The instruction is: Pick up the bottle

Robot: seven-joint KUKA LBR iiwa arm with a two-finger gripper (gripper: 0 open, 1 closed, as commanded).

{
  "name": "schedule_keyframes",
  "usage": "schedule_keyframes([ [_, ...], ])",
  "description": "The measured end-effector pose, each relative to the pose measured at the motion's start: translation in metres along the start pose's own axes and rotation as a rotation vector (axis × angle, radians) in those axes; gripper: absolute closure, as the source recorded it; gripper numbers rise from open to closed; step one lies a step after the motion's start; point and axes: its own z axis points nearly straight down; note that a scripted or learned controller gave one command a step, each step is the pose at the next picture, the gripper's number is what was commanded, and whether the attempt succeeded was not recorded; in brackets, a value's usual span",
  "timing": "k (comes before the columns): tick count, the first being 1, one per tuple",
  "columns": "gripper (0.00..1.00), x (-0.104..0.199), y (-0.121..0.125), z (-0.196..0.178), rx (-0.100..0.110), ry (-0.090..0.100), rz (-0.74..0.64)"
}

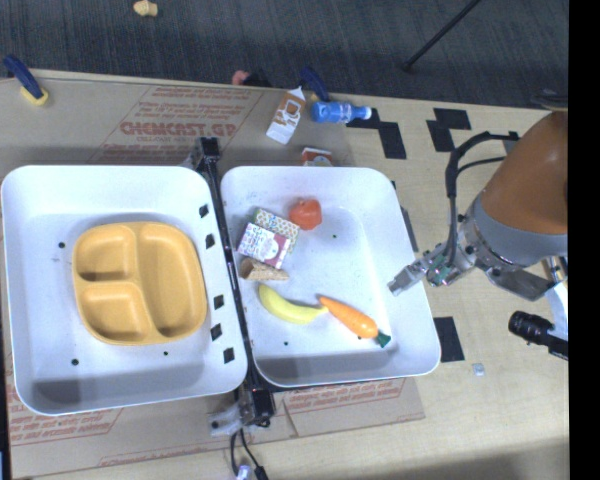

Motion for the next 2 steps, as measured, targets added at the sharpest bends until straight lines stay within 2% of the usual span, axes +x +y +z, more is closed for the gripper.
schedule_keyframes([
  [1,1.0,0.0009,-0.0009,0.0503,0.004,0.004,0.432],
  [2,1.0,0.0026,0.0001,0.0554,0.003,0.004,0.157],
])
